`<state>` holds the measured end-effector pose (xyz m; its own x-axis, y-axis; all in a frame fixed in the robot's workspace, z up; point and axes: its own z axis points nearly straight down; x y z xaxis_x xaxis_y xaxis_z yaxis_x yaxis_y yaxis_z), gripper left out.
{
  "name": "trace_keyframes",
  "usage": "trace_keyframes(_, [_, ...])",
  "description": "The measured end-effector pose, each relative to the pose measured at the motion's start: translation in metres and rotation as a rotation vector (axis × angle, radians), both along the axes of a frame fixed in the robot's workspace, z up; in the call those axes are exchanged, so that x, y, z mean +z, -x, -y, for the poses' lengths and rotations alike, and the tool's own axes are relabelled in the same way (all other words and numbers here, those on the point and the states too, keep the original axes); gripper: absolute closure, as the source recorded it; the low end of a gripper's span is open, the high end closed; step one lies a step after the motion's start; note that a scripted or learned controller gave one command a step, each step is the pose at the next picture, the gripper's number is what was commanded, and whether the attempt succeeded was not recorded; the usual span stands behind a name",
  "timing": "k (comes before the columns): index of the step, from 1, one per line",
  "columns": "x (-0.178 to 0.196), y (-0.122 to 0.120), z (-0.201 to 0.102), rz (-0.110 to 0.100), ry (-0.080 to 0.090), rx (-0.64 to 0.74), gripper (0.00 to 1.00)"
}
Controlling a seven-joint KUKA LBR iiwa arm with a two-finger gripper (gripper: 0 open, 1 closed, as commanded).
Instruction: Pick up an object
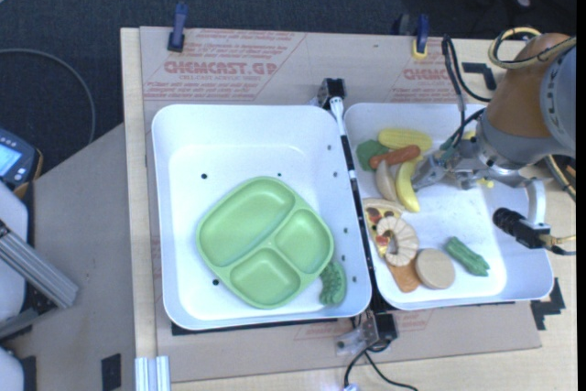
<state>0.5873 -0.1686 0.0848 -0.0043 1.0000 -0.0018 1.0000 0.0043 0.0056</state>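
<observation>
While the arm (531,105) reaches in from the right over the right-hand bin (522,275), its hand (428,171) sits low among the toy foods at that bin's upper left. Whether the hand is wide or narrow cannot be told, and nothing is seen gripped. A yellow banana (406,189) lies just beside the hand, with a red sausage (396,157), a yellow corn cob (404,139) and a green leafy piece (368,151) close above it. Lower in the same bin lie a pizza slice (392,238), a round tan cookie (435,269) and a green pickle (468,255). Within the left bin (183,160) rests a green divided plate (264,239), with a dark green vegetable (332,285) touching its lower right edge. Both bins stand on the tabletop (229,59).
</observation>
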Motion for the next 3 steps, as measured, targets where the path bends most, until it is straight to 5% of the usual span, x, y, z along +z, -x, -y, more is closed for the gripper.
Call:
trace_keyframes(1, [-0.002,-0.054,0.020,-0.044,-0.017,0.009,0.00])
trace_keyframes(2, [-0.003,-0.074,-0.047,-0.033,-0.002,0.004,0.00])
trace_keyframes(3, [0.000,0.060,-0.034,-0.018,-0.005,-0.011,0.00])
